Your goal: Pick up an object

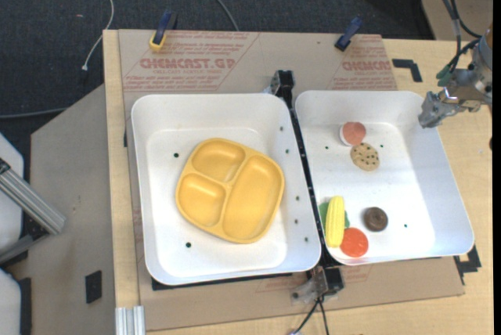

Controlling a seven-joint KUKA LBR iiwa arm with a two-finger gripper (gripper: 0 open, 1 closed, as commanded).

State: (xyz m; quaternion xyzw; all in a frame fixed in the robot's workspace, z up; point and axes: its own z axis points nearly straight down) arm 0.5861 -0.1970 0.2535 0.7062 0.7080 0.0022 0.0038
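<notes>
Corn cob [335,220], right bin [438,192]: probably light, rigid, smooth toy, best pinched across its middle; gripper [432,110] at the rim, finger state indiscernible.

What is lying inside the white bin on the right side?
The right white bin holds a pink round piece, a speckled cookie, a yellow corn cob, a brown doughnut and a red tomato. The cob covers something green.

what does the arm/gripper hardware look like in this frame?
Little of it is in frame, at the right edge. The gripper is dull grey metal, angular, ending in a short blunt tip over the right bin's far corner. Behind it sits a pale grey wrist block with thin dark cables and a small teal patch.
</notes>
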